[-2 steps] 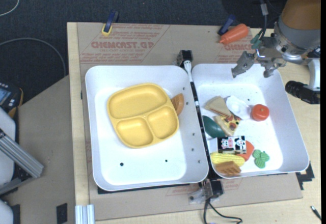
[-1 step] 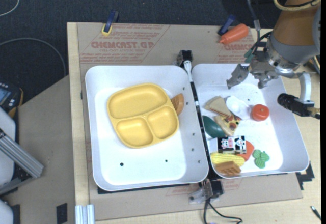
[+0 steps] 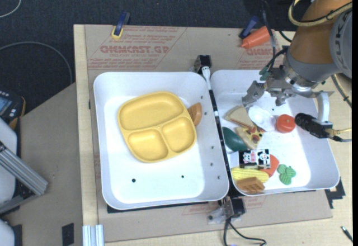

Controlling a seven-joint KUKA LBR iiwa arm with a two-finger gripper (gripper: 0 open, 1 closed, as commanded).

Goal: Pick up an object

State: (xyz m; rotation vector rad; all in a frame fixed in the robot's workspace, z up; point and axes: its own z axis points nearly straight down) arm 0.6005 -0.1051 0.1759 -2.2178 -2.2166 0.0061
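Note:
My gripper [image 3: 266,94] hangs over the back of the right bin [image 3: 327,168], with its fingers [image 3: 251,92] spread open and nothing between them. Just below it lie a white toy piece [image 3: 259,116] and a tan sandwich wedge [image 3: 240,117]. To the right of these sits a red tomato [image 3: 285,123]. Toward the front of the bin are a dark green vegetable [image 3: 232,138], a cow-patterned box [image 3: 255,157], a yellow corn cob [image 3: 249,174], a brown waffle [image 3: 251,185] and a green leafy piece [image 3: 287,174].
The left bin [image 3: 109,180] holds a yellow divided plate [image 3: 158,126] with a brown toy [image 3: 196,113] at its right edge. A black cylinder with a cable [image 3: 311,124] juts from the arm over the right bin. Clamps sit on the bench's back edge.

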